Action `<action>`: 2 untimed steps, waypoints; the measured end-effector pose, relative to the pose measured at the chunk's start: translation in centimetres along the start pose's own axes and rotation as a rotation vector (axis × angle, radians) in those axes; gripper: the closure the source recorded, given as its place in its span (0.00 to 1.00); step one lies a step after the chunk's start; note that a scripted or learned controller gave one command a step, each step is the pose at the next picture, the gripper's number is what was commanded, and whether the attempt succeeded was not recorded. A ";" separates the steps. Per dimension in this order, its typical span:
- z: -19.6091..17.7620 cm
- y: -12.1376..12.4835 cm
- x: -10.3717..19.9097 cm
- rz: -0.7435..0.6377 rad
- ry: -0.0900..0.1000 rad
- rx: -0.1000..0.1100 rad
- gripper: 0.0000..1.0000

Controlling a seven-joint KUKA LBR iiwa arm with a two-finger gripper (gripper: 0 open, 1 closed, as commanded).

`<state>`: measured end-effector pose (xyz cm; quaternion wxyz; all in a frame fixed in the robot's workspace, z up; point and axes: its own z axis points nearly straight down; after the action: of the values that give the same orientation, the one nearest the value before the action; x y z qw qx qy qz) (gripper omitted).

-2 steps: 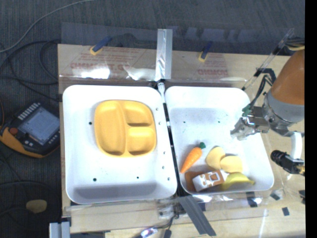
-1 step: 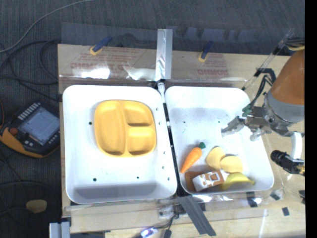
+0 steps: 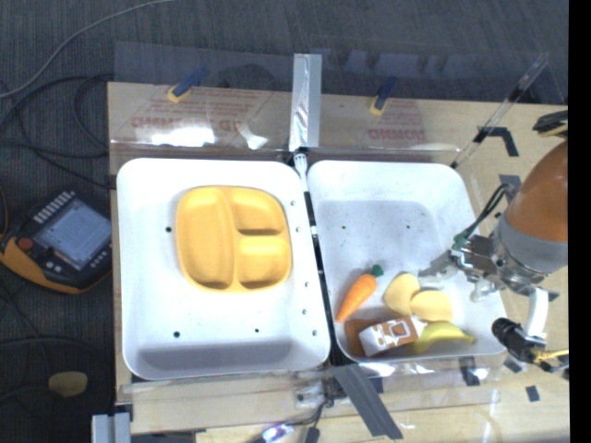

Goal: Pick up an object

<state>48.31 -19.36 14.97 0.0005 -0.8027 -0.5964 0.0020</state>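
- Heaped in the near right corner of the right bin (image 3: 388, 192): smooth carrot (image 3: 358, 293), pale rounded fruit (image 3: 403, 291), yellow banana (image 3: 443, 336), small carton (image 3: 388, 336).
- Just right of the heap, metal gripper (image 3: 466, 264) at the bin's rim; fingers too cluttered to read, grasp impossible to tell.
- In the left bin (image 3: 148, 340), a glossy yellow divided plate (image 3: 233, 236).
- Beneath: plywood bench (image 3: 443, 118), dark carpet (image 3: 74, 81), handheld controller (image 3: 55, 243).

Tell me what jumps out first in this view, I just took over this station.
The yellow divided tray lying alone in the left bin draws the eye first. Next comes the cluster in the right bin's near corner: a toy carrot, two pale yellow rounded pieces, a small carton and a banana. The gripper sits at that bin's right side, beside the cluster.
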 end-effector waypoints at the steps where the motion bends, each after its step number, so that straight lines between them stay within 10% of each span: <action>1: 1.6 2.6 -0.9 -0.061 0.000 0.000 0.00; 2: 5.9 -0.4 3.2 -0.221 0.000 -0.018 0.00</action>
<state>48.83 -16.17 9.05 -0.0065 -0.7320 -0.6813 -0.0034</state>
